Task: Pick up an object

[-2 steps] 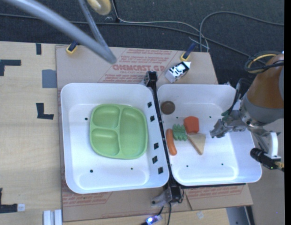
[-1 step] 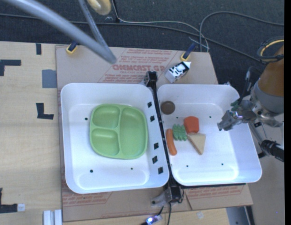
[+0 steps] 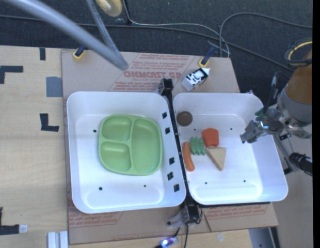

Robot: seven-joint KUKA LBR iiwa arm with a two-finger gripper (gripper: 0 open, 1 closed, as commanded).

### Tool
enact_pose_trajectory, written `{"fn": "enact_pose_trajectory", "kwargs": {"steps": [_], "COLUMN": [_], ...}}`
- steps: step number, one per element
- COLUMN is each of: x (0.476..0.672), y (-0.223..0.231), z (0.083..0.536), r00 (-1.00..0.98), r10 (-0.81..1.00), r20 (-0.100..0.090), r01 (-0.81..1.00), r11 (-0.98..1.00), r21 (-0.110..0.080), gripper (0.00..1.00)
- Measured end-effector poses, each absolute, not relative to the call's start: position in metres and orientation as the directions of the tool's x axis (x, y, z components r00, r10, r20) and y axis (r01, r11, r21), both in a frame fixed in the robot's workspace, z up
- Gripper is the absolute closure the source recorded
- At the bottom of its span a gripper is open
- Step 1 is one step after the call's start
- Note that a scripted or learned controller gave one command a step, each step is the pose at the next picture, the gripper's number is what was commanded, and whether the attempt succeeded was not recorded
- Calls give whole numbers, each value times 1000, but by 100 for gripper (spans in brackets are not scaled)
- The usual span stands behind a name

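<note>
Bench [image 3: 26, 154], pale wood with black tape marks, carrying a cardboard sheet [image 3: 149, 68] under two white bins. Nearest: a small clamp [image 3: 185, 217] at the front of the seam between the bins. Left bin [image 3: 80, 190]: one green plate [image 3: 131, 143] with three compartments, lying flat. Right bin [image 3: 253, 190]: wedge [image 3: 217, 156], tan, near the middle; carrot [image 3: 188, 156], orange, lying along the left wall; a green ridged piece [image 3: 197, 145] touching the carrot; a red block [image 3: 210, 137] just behind the wedge; a brown round piece [image 3: 185, 118] at the far left corner. Claw [image 3: 250, 134]: over the right side of the right bin, apart from all the pieces, nothing between its tips; spread or pressed together cannot be told. Task's thing: any of the five pieces, all left of the claw. Risks, judged: the pieces crowd together, so a descent on one may nudge a neighbour or close on two at once; the carrot sits close to the wall, which could block a finger; the wedge's sloped faces may slip out. Far: a black-and-white toy [image 3: 195, 77] on the cardboard. Writing: red print on the cardboard, too blurred to read reliably.
</note>
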State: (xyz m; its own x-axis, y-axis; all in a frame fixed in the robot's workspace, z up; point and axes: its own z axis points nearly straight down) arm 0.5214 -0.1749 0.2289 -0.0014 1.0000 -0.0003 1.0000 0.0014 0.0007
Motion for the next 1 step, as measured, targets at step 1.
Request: {"fn": "enact_pose_trajectory", "kwargs": {"steps": [1], "x": [547], "y": [-123], "z": [218], "r00": [-6], "r10": [1000], "r20": [1], "r01": [1000], "r11": [6], "r21": [-1], "gripper": [100]}}
